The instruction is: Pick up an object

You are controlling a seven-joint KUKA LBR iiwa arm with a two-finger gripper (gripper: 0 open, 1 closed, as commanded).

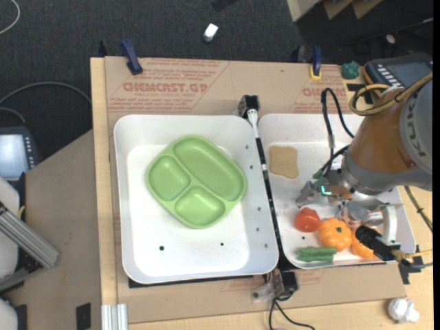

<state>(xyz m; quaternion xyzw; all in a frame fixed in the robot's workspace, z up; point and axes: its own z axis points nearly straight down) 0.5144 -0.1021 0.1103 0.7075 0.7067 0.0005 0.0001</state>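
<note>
**A:** Start nearest the camera. What lies in front of the red tomato (pixel 307 220)?

**B:** A green pod (pixel 316 254), nearer than the tomato and a little to its right. It lies flat in the right bin (pixel 313 124). Its long axis runs left to right along the bin's near wall, and the ends look alike.

**A:** And beside the tomato?

**B:** An orange pumpkin-like piece (pixel 335 234), touching the tomato or just short of it on the right. Both are round, so neither points anywhere. Further right of the tomato is a smaller orange piece (pixel 360 248). A black part crosses it, so its shape is hard to make out.

**A:** The gripper (pixel 313 194)?

**B:** Just beyond the tomato, at the end of the arm (pixel 385 150). I cannot tell whether it is open or closed, because the grey metal parts blur together. Nothing is visibly held.

**A:** Further back?

**B:** A tan bread slice (pixel 283 161), beyond the tomato and slightly left, lying flat and roughly square. The arm's bulk hides the bin floor to the tomato's far right.

**A:** The other bin?

**B:** Well left of the tomato, the left bin (pixel 137 246) holds a green divided plate (pixel 196 181) with its corners turned diagonally.
</note>
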